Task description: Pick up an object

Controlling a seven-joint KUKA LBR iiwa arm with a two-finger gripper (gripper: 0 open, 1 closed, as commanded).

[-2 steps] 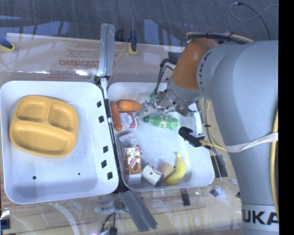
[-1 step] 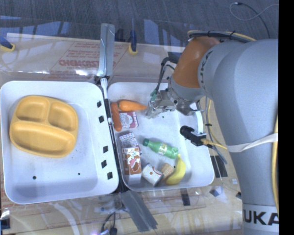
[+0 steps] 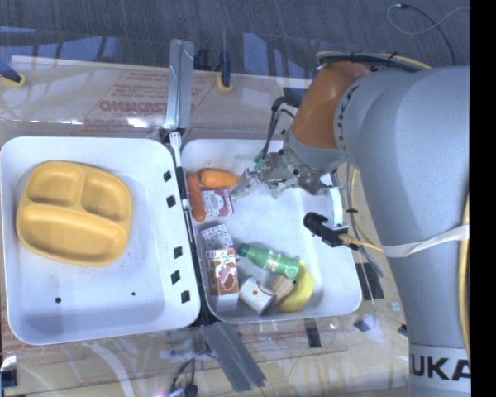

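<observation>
Right bin (image 3: 335, 292): fingers (image 3: 250, 182) slightly parted, gripping nothing, tips just beside an orange carrot (image 3: 218, 178); below them a red-labelled packet (image 3: 216, 204), unreadable cartons (image 3: 221, 270), green bottle (image 3: 270, 260), banana (image 3: 300, 292); "KUKA" on the arm (image 3: 438, 369); left bin holds a yellow divided tray (image 3: 73, 212).
</observation>
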